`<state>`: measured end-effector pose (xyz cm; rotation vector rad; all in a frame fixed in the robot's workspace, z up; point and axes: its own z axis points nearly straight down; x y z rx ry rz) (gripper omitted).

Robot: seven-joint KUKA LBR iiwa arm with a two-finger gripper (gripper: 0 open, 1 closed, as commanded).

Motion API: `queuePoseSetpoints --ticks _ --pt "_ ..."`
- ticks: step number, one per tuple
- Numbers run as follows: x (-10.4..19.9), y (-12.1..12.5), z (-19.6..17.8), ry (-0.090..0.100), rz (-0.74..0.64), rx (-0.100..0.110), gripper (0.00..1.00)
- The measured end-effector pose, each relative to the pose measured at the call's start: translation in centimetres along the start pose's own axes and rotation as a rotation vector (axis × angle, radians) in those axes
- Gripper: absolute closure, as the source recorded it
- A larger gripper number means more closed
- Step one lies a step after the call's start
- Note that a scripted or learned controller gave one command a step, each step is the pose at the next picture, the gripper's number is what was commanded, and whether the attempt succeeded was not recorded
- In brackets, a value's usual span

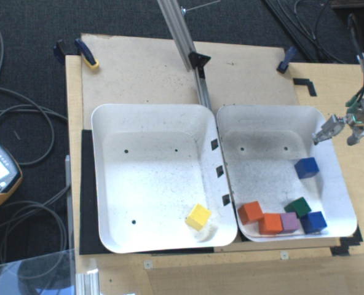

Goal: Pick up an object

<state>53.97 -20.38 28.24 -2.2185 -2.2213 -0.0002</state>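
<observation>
The right bin (pixel 280 117) holds several small blocks. A blue cube (pixel 306 167) lies alone near its right wall. Along the front wall sit two orange blocks (pixel 251 212) (pixel 270 224), a purple block (pixel 290 222), a green block (pixel 300 206) and another blue block (pixel 315 222). A yellow cube (pixel 198 216) rests in the front right corner of the left bin (pixel 108 165). My gripper (pixel 338 135) hovers over the right bin's far right rim, above and right of the lone blue cube. It is open, with nothing between its fingers.
A slanted metal pole (pixel 181 29) rises from behind the gap between the bins. Blue clamps (pixel 87 53) (pixel 286 59) grip the board's back corners. Cables lie on the dark floor at the left.
</observation>
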Motion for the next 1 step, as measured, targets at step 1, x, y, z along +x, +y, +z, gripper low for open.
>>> queuePoseSetpoints --ticks 1 --pt "6.54 -0.7 -0.77 0.002 -0.007 0.0 0.0"
